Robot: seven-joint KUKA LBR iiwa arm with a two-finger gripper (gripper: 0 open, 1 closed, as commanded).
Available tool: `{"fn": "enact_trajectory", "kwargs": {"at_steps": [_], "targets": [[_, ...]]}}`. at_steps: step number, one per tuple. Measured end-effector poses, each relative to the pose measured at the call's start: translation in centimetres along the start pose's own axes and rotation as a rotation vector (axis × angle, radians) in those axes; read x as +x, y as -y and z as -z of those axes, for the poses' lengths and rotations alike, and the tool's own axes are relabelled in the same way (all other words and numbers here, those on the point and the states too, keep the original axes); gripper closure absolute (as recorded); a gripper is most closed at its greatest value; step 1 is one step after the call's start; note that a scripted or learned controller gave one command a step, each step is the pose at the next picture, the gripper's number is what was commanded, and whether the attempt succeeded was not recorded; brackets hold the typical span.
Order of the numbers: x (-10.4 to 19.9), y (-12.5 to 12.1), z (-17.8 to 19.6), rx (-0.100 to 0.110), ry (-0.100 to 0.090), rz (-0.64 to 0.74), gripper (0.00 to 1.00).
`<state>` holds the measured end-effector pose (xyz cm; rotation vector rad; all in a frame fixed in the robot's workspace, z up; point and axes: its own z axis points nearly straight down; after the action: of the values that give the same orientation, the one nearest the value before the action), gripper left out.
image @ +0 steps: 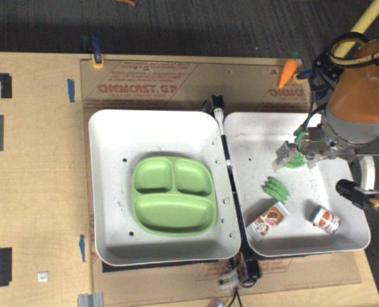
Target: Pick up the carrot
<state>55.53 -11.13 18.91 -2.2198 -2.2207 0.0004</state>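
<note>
small orange plastic carrot upper right, outside bins; metal 2-finger gripper low in right white bin, grip state unclear; lift, retarget carrot.

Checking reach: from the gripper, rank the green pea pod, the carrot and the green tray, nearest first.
From the gripper:
1. Pea pod, just below it, right bin.
2. Carrot, on the bench above that bin.
3. Green tray, left bin.

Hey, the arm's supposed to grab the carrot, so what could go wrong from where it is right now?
1. The carrot lies on the cardboard behind the right bin, outside it, while the gripper is down inside that bin, so a grab here would likely miss.
2. The gripper sits right at a green item; it may pick that up instead.
</note>
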Motion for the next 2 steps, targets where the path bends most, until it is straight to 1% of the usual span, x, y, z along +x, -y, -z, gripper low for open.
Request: {"fn": "enact_trajectory", "kwargs": {"at_steps": [1, 2], "targets": [[4.50, 3.00, -0.50, 0.003, -0.001, -0.287, 0.00], [4.48, 3.00, -0.50, 0.003, 0.000, -0.288, 0.00]]}}
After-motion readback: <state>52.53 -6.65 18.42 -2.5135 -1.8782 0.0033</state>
